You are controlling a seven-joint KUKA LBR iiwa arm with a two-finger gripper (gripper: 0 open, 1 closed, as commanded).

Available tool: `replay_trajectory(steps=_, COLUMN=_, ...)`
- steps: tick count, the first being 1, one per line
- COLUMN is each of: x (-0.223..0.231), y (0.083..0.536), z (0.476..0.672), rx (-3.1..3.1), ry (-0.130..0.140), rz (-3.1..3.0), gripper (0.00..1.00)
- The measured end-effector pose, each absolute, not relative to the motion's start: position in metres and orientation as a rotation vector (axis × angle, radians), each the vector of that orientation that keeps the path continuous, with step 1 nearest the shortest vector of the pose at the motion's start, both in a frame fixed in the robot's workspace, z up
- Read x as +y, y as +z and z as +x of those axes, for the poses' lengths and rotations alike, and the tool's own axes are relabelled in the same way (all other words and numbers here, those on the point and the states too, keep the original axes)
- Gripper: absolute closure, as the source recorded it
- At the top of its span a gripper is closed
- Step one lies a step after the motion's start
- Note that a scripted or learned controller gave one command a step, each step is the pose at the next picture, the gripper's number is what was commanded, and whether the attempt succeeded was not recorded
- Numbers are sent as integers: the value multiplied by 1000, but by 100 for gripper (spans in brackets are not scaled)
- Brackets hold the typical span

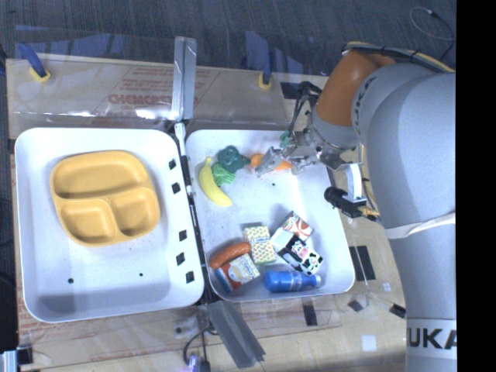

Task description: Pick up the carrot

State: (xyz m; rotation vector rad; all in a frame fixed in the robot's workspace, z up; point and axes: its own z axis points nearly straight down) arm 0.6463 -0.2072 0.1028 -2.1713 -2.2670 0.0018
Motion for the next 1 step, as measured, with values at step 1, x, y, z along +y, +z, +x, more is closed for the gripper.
replay_trajectory(steps=1, x=-206, y=113, z=647, rx=-2275, ry=2, rz=-2165, gripper=100)
